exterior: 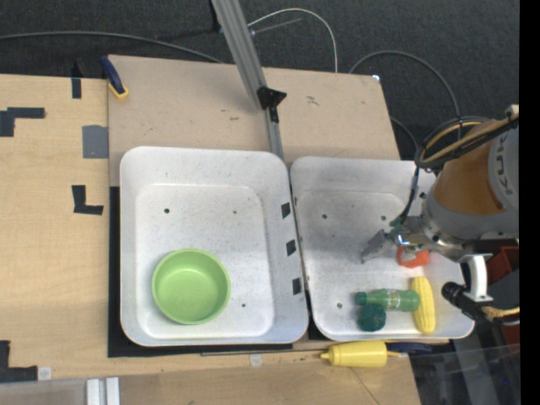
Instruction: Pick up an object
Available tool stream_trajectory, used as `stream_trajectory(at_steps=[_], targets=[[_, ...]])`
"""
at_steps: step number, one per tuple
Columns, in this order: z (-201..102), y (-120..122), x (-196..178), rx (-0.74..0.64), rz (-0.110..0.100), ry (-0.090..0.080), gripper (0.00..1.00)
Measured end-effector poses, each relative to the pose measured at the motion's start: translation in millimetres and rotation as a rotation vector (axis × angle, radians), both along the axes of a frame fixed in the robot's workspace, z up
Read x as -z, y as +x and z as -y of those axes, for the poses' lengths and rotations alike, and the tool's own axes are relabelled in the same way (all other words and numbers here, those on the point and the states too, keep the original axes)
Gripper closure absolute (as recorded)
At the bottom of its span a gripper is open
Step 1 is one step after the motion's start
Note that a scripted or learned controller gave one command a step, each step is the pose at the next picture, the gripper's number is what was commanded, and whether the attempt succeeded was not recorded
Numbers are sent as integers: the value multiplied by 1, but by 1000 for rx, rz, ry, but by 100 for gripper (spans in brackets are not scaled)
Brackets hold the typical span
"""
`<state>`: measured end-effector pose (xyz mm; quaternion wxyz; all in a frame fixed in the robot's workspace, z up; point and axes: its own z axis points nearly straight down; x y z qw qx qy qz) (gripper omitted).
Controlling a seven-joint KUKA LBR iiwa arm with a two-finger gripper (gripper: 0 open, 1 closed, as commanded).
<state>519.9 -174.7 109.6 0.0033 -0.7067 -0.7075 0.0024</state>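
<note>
A yellow bottle (pixel 358 354) lies on its side on the worktop (pixel 202 116) at the near edge, just outside the front rim of the right bin (pixel 337 184). The pincer (pixel 381 245) is inside the right bin, toward its right side, with its dark fingers (pixel 372 248) pointing left and down toward the bin floor; whether they are spread or pressed together cannot be told, and nothing is visible between them. A small orange object (pixel 413 257) lies just beside the pincer, on its right, partly covered by the wrist. Nearer the front of the same bin, a green bottle (pixel 386 299) lies on its side, with a dark green round object (pixel 370 316) touching it at the front left. A yellow corn cob (pixel 423 303) lies at the right end of the green bottle, in contact with it or nearly so. The grey arm (pixel 477 201), with its orange band, enters over the right rim of the bin. The left bin (pixel 202 175) holds a light green bowl (pixel 191 286), upright, in its front left area, well apart from the pincer. A grey pole (pixel 240 36) crosses the worktop behind the bins.
</note>
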Motion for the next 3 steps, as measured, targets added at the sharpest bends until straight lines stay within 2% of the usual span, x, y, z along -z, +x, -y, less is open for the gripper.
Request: stream_trajectory(at_steps=[1,2,3], targets=[[0,1,-14,-1,5,-1,100],[-4,-5,-59,0,10,-2,100],[-5,-4,-123,0,12,-3,100]])
